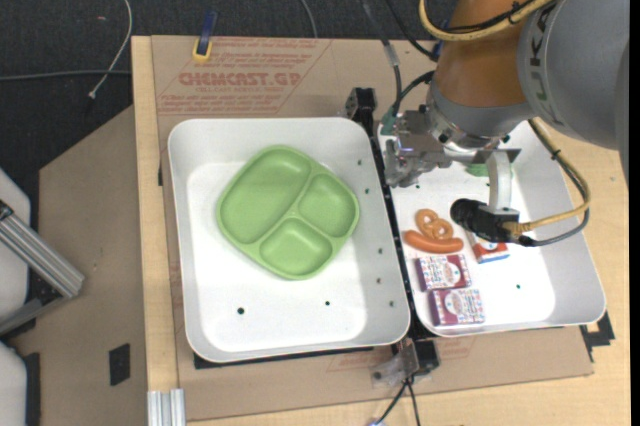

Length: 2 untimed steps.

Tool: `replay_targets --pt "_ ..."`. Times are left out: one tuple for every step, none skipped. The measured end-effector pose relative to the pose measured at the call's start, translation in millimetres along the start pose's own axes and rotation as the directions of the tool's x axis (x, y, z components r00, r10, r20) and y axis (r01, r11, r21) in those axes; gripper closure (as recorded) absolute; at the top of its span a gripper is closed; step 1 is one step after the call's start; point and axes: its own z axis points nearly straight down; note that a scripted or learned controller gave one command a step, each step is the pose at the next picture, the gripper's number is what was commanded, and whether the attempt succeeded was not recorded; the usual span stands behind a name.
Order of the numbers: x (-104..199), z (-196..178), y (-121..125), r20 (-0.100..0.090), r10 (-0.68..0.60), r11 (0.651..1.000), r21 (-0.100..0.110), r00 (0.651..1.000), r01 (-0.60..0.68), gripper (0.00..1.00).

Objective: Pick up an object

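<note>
Hanging over the back-left corner of the right bin point(550, 264), close by the wall it shares with the left bin point(200, 214), the end effector point(408, 154) is pointing down at bare white floor. I cannot tell whether it is set wide or narrow, and nothing is showing in its grasp.

A small pretzel point(430, 222) is lying nearest, just toward the bin's front edge from the end effector. An orange sausage point(432, 241) is sitting right against the pretzel's front side, its long axis running across the bin from the shared wall toward the right wall. A short shift toward the front edge is looking like what the pick is calling for.

Further front, a maroon packet point(442, 271) and a second maroon packet point(457, 306) are lying side by side, their print too small to read. A green divided plate point(288, 211) is resting mid-left bin. The cardboard sheet point(240, 79) on the desk is showing "CHEMCAST GP" in red.
</note>
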Motion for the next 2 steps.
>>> replay_targets --pt "48 15 -33 0.000 -0.001 1.000 0.001 1.000 0.001 1.00" --pt "62 5 -56 0.001 0.002 1.000 -0.001 1.000 -0.002 1.00"
